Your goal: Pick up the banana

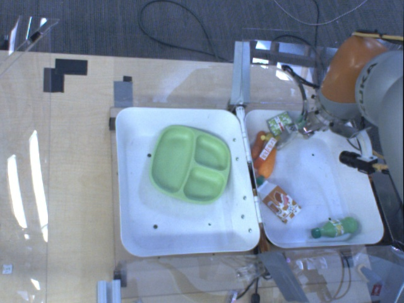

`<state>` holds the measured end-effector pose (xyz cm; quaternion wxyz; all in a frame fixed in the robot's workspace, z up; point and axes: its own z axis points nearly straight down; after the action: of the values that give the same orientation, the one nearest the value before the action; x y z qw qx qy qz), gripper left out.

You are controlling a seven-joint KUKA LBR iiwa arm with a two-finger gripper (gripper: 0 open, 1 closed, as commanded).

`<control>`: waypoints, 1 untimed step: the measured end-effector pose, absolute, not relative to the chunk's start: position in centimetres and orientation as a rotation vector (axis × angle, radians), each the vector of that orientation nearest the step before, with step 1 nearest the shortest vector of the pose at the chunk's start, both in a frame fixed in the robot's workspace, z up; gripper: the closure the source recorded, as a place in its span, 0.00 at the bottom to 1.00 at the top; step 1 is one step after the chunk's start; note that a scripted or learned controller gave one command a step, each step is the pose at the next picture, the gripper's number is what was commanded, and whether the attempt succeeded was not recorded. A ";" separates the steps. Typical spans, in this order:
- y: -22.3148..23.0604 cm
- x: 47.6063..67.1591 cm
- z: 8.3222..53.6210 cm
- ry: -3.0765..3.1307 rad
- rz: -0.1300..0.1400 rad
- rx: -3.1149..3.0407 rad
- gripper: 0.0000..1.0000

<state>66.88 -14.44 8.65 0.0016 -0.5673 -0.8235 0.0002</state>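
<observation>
The gripper [307, 127] hangs at the upper edge of the right bin [328, 169], at the end of the grey arm [372, 87] that comes in from the upper right of the frame. Whether it is open or closed cannot be told: the tip is small and blurred against the white floor.

Where the banana lies cannot be told either. Nothing among the loose things reads clearly as one. The closest match in shape is an orange, elongated thing [265, 154] against the left wall of the right bin. It lies down and to the left of the gripper, with its long axis running roughly top to bottom in the frame. It carries a red patch with pale marks, so it may well be something else.

A small green packet [279, 123] lies just left of the gripper, nearly touching it. A brown and white packet [281, 205] sits lower in the same bin, and a green bottle [334, 228] lies on its side near the lower right corner, well apart from the gripper. The left bin [132, 226] holds a green divided plate [189, 164].

No writing can be read. The packets and the red patch show print, but it is too small and soft to make out a brand. Black squares mark the tabletop [63, 169] in the upper left.
</observation>
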 end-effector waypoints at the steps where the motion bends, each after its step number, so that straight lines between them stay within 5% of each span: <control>1: -14.7 66.8 8.6 -2.632 0.006 -1.707 0.00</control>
<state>66.80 -14.66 8.63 0.0023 -0.5441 -0.8390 0.0018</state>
